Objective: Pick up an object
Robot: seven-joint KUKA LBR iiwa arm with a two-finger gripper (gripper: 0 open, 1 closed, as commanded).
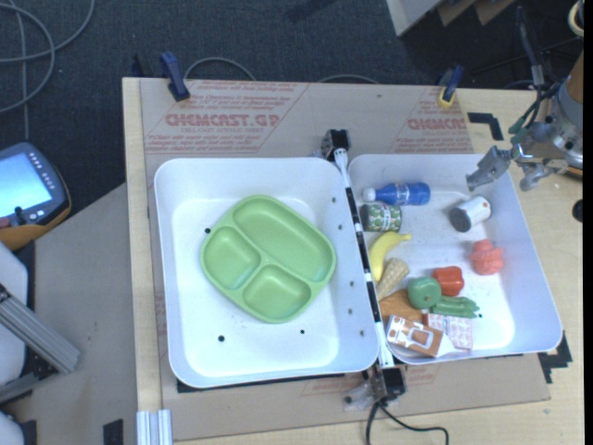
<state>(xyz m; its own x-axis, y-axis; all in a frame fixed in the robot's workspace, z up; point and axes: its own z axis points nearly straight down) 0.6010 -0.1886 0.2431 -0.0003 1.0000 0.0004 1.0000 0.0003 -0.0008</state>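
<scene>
Two shallow white bins sit side by side on a bench. The left bin (pixel 185 341) holds a green divided plate (pixel 269 258), lying flat near its centre. The right bin (pixel 533 276) carries the clutter. Along its left wall, far to near: a blue bottle with a white cap (pixel 398 194), a small green-labelled can (pixel 381 217) just beside it, a yellow banana (pixel 385 248), then a pale ridged cone-like piece (pixel 393 272). Toward the far right of the bin a small white cylinder with a dark end (pixel 470 212) lies on its side, apart from the rest. Nearer, an orange-red lumpy item (pixel 486 258) rests close to the right wall. In the near part a cluster lies touching or overlapping: a green rounded piece (pixel 423 292), a red piece (pixel 448 279), a green leafy strip (pixel 456 307), and small printed packets (pixel 428 334). The gripper (pixel 508 167) hangs over the far right corner of the right bin, above and just right of the white cylinder; fingers spread apart, nothing between them. The arm (pixel 565 123) enters from the right edge.
</scene>
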